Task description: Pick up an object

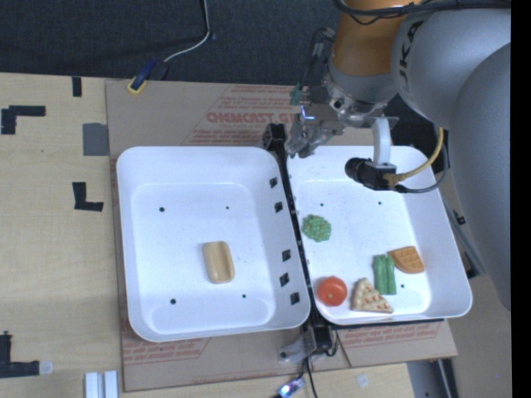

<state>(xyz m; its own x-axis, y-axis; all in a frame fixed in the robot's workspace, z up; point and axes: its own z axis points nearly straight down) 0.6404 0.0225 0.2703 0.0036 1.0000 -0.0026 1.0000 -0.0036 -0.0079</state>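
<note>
Cardboard-covered bench [166, 106], two white bins, left bin [141, 172] with bread roll [218, 261] mid-floor, right bin [431, 247] with broccoli [316, 227], tomato [332, 290], pizza slice [370, 297], green piece [383, 273], orange piece [407, 259], gripper [303, 143] over far end of divider, nothing visibly held, finger opening unclear.

We see a tan bread roll [218, 261] lying flat mid-floor in the left bin [133, 222]. In the right bin [431, 230]: green broccoli [316, 227] near its left wall; red tomato [332, 290] and pizza slice [370, 297] along the near edge; green pod [383, 274] just beside an orange piece [407, 259] toward the right.
</note>
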